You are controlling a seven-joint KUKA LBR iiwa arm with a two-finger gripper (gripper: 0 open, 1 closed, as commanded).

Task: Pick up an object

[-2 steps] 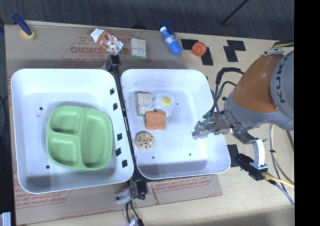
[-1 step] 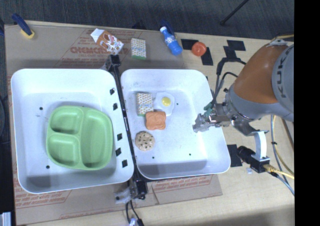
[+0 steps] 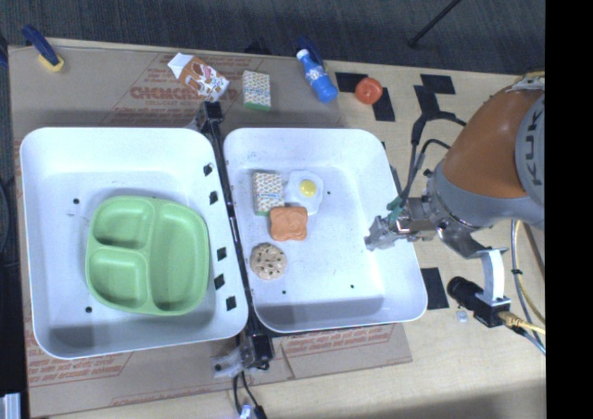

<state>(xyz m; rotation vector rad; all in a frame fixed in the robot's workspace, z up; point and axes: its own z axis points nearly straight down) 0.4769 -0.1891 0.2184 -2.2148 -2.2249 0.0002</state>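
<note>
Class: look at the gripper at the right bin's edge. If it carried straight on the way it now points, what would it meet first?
The gripper points left across the right bin. Going straight on, it would probably first meet the orange toy, after a bare stretch of bin floor. Its height above the floor is unclear, so it might pass over.

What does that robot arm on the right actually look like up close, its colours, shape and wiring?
The arm is rounded and bulky: a broad orange band over grey casing, with dark lettering partly visible at its edge. Thin black cables loop beside it. Its small gripper is grey metal with a spot of green and red near its base.
</note>
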